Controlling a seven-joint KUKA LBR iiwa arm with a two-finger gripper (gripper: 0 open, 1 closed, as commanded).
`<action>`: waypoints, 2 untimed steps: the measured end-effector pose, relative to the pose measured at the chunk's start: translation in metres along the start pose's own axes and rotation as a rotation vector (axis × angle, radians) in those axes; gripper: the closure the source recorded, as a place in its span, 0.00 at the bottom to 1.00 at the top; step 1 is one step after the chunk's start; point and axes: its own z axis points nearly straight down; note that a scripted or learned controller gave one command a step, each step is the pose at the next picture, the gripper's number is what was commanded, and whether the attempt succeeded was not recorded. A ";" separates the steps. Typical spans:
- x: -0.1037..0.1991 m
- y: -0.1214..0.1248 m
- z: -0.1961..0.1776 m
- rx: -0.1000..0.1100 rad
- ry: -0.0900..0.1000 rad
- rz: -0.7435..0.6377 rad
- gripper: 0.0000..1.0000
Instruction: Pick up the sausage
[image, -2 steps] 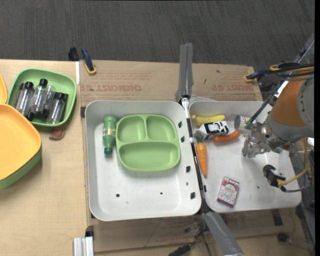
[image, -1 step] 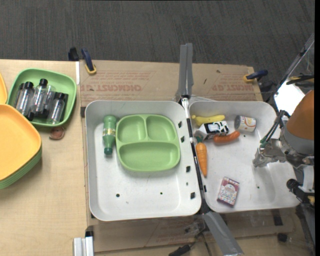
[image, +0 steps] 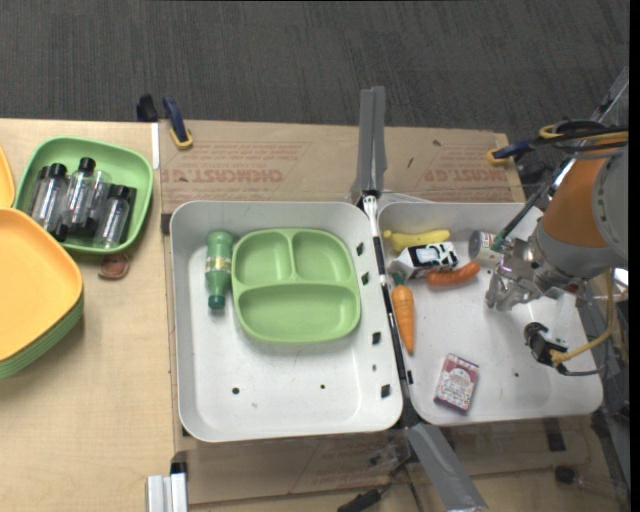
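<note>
robot arm hovering over right bin, sausage lying just beside it

nearest the camera, a small pink card box (image: 457, 384) is lying flat on the floor of the right bin (image: 500, 400), well apart from the other items. an orange carrot (image: 403, 316) is resting along that bin's left wall, pointing toward the near edge. in the left bin (image: 190, 390), a green divided plate (image: 296, 283) is sitting with a green bottle (image: 217, 268) lying just beside its left edge. the grey arm, with its orange band, is reaching in from the right, and its pincer (image: 503, 291) is hanging over the right bin's floor; whether the pincer is open or closed cannot be told from this angle, and nothing can be seen gripped in it. the sausage (image: 453, 274), reddish orange, is lying on the bin floor just to the left of the pincer, near a small black and white item (image: 428, 257). farther back, a yellow banana (image: 417, 238) is lying near the bin's far wall, and a small can (image: 484, 243) is sitting to its right. on the table (image: 90, 420) to the left, a stack of orange plates (image: 35, 295) is sitting at the edge, and beyond it a green tray (image: 130, 170) is holding several dark-capped bottles (image: 80, 203). at the far edge, blue and yellow clamps (image: 178, 123) are gripping the cardboard.
</note>
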 end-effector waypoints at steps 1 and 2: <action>-0.037 0.008 0.000 0.001 -0.001 0.557 1.00; -0.037 0.039 -0.040 0.002 -0.001 0.833 1.00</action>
